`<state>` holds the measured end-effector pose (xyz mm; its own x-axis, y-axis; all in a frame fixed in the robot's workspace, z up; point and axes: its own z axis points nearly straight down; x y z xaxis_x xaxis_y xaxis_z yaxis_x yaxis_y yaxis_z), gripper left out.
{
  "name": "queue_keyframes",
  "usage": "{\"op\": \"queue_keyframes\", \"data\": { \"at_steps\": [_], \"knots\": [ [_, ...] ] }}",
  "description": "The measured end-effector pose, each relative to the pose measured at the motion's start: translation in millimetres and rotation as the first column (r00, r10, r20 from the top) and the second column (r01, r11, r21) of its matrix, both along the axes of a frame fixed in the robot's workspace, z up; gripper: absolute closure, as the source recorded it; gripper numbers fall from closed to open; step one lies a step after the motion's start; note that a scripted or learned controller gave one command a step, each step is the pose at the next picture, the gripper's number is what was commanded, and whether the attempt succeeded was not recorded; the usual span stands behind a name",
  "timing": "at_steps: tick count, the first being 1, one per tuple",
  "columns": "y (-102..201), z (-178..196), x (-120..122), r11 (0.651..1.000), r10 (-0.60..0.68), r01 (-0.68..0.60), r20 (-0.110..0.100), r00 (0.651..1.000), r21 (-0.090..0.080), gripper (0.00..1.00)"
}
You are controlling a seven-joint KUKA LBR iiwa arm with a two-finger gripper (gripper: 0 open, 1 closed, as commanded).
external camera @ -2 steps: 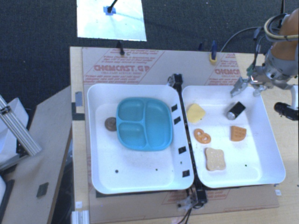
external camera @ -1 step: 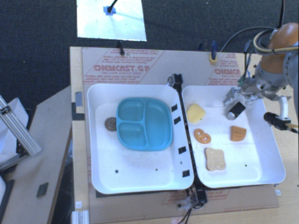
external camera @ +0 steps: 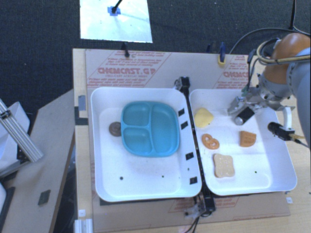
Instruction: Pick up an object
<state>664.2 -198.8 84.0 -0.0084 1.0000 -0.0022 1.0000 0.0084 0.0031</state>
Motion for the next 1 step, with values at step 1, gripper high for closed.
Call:
{"op": "queue_keyframes", "data": {
  "at_steps": [1],
  "knots": [
    [-0.1, 13.4, 1.4, 1.0, 0.002, -0.002, 0.004, 1.0, -0.001, 1.0]
  ]
}}
